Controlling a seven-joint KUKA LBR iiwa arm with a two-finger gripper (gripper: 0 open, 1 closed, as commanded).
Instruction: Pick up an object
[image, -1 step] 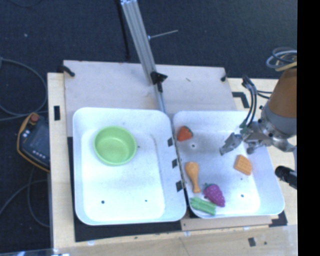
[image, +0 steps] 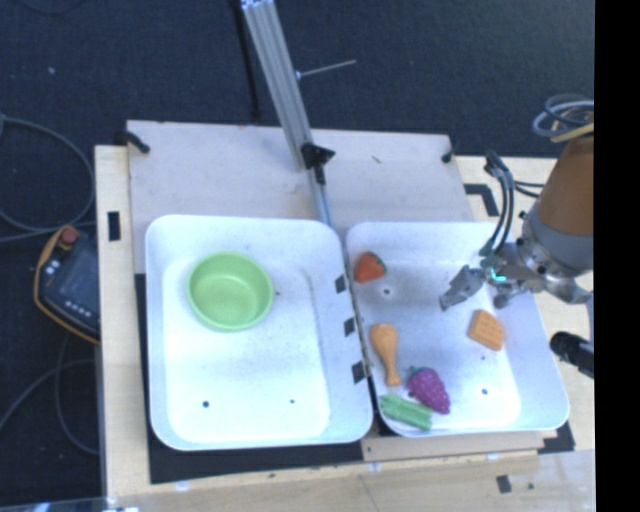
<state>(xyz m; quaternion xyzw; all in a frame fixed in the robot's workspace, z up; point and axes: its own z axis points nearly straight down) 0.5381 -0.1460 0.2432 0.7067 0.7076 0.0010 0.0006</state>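
Low in the frame, at the right bin's (image: 530, 395) bottom edge, lie a green vegetable (image: 405, 411) and purple grapes (image: 428, 388), with a drumstick (image: 385, 351) just above. Higher, an orange waffle (image: 486, 329) rests beside the gripper (image: 482, 289), fingers spread, gripping nothing. A strawberry (image: 369, 266) sits upper left; a green bowl (image: 231, 290) occupies the left bin (image: 170, 400).

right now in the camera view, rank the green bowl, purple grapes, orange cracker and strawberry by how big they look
1. green bowl, clearly largest
2. purple grapes
3. orange cracker and strawberry look about alike, so I won't rank them; the grapes are only slightly bigger than either.
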